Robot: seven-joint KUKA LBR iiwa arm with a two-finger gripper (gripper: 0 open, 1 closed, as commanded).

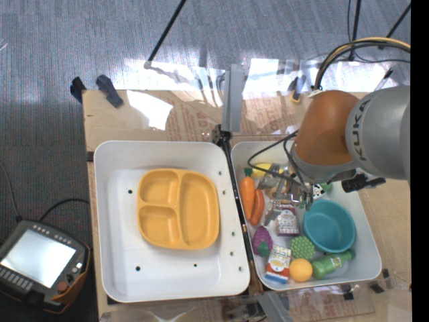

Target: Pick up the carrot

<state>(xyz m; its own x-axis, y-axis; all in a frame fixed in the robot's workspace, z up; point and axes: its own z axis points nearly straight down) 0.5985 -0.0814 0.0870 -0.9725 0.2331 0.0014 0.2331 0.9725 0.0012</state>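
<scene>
While the gripper [285, 188] hangs low over the right bin [373, 247], the carrot [249, 194] lies just to its left, hard by the bin's left wall.

Its long axis runs up and down the bin, leaf end at the far side, with a second orange piece [258, 206] touching its right flank. I cannot tell how the claw is set. Room is tight: teal bowl [329, 225], purple toy [262, 238] and carton [278, 263] crowd close. The left bin [110, 180] holds a yellow tray [179, 208].

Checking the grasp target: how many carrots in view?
1. The carrot lies along the left wall of the right bin, beside the claw. The arm covers part of that bin, so another could be hidden.
</scene>
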